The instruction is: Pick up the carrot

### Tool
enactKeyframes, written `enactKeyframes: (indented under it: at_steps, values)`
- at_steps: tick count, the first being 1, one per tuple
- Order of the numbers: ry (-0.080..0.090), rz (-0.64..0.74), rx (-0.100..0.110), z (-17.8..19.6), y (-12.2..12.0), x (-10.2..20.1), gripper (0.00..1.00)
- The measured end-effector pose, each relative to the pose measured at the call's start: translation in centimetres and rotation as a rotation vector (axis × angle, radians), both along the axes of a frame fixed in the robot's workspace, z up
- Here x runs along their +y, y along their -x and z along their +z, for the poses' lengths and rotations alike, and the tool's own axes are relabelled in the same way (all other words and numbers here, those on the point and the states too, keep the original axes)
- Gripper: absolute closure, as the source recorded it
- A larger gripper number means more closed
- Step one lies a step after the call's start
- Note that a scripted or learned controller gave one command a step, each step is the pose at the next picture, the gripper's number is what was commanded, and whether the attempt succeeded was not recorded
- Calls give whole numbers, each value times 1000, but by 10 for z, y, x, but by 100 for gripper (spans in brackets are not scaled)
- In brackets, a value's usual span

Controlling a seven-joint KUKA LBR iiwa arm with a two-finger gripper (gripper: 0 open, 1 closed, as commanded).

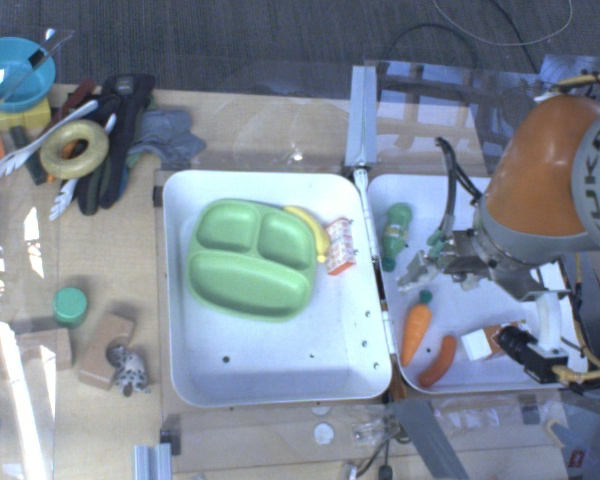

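The orange carrot (415,330) with a green top lies in the right bin (430,190), near its front left corner, pointing toward the front edge. My gripper (421,267) hangs just above and behind the carrot's green end. Its fingers are open and nothing sits between them. The grey arm with its orange band (550,173) covers the bin's right half.
A red sausage-like piece (438,361) lies just right of the carrot, and a white-and-orange block (477,344) beyond it. A green bottle (395,230) lies at the bin's left wall. The left bin (270,373) holds a green divided tray (252,258), a banana (313,230) and a small packet (340,245).
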State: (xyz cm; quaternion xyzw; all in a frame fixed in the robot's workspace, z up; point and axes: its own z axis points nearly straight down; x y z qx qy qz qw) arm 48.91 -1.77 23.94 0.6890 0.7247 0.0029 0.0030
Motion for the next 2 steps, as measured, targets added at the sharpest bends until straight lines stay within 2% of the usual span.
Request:
enactKeyframes:
  at_steps: [1, 2]
  values:
    - [1, 141, 6, -136, 1, -75, 0]
    - [1, 142, -1, -125, -1, -74, 100]
